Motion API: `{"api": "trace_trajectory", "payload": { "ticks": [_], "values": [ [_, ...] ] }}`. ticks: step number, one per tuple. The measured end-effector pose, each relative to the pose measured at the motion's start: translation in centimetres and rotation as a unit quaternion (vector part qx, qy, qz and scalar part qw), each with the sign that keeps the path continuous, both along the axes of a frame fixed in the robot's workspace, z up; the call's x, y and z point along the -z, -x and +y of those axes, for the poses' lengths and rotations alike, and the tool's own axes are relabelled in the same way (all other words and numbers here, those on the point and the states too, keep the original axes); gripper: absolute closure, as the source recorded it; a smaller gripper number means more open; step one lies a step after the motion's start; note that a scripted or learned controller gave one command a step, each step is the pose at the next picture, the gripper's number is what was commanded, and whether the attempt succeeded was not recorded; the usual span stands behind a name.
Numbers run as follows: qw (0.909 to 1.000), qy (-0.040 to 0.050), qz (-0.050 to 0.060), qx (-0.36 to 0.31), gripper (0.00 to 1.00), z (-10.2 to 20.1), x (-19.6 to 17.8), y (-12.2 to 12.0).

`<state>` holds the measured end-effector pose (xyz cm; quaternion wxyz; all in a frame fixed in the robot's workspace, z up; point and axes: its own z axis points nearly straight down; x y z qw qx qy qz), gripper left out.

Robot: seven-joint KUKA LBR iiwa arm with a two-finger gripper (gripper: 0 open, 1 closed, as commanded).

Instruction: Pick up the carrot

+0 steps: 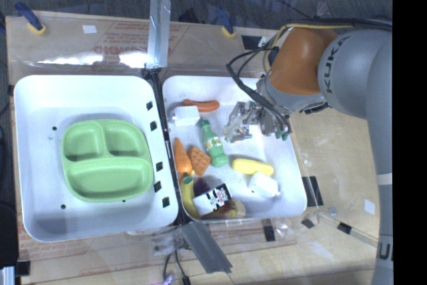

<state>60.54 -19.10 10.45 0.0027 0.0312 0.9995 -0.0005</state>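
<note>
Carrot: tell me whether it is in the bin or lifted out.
In the bin. The carrot lies flat on the right bin's floor by the left wall, beside the waffle; the pincer is apart from it.

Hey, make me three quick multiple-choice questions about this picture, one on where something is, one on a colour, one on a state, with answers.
1. The carrot lies in the right bin:
A near its left wall
B at its right wall
C at its middle

2. The divided plate in the left bin is:
A white
B green
C orange

3. The gripper is:
A gripping the carrot
B above the right bin, apart from the carrot
C over the plate

Answers: A, it lies by the divider; B, plainly green; B, it hangs by the green bottle.
</note>
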Motion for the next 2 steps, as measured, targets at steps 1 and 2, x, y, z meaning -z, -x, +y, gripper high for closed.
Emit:
{"api": "trace_trajectory", "payload": {
  "ticks": [1, 2],
  "values": [
    [1.0, -0.0001, 0.0, 0.0, 0.0, 0.0, 0.0, 0.0],
    [1.0, 0.0006, -0.002, -0.003, 1.0, 0.1, -1.1, -0.2]
  ]
}}
